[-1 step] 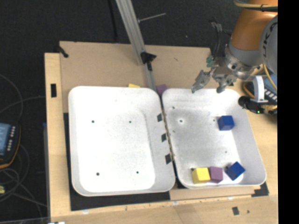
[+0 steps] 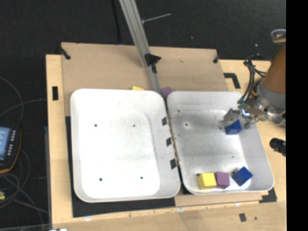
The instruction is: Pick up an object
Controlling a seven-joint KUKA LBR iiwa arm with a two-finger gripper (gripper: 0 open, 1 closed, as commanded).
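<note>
Dark flooring with loose cables surrounds a pale wooden bench (image 2: pixel 120 64) that carries two shallow white bins side by side. Left bin (image 2: pixel 79 143), at centre left of the frame, has a bare white floor marked by a few dark dots. Right bin (image 2: pixel 192 150), at centre right, holds three blocks in a row along its lower rim: a yellow block (image 2: pixel 207 180), a purple block (image 2: pixel 222 178) touching it, and a blue block (image 2: pixel 241 175) just to the right. Arm (image 2: pixel 275 78) enters from the right edge; its gripper (image 2: pixel 234 121) sits over the upper right of the right bin, fingers closed narrowly on a small blue cube (image 2: pixel 233 127). A metal rail (image 2: pixel 137 30) slants from the top of the frame toward the bins.
</note>
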